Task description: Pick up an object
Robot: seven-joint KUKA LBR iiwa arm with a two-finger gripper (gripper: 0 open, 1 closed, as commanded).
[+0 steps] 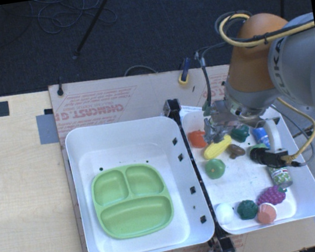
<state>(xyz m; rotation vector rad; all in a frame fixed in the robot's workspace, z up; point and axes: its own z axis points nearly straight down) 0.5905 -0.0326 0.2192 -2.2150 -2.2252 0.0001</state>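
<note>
A grey robot arm with an orange band lowers its two-finger gripper (217, 134) into the right-hand shallow white bin (312, 202), just above a yellow banana-shaped toy (217, 148) beside an orange-red toy (197, 139). Whether it is spread or pinching cannot be told. This looks like the reach stage — next comes a firm close, then a lift.

Small toy items lie in the right white bin (311, 199), right of frame centre. A yellow banana-shaped piece (216, 147) lies tilted near the bin's upper left, beside an orange-red piece (197, 139). A green round piece (215, 169) sits just below. A purple grape cluster (270, 196) lies lower right.
</note>
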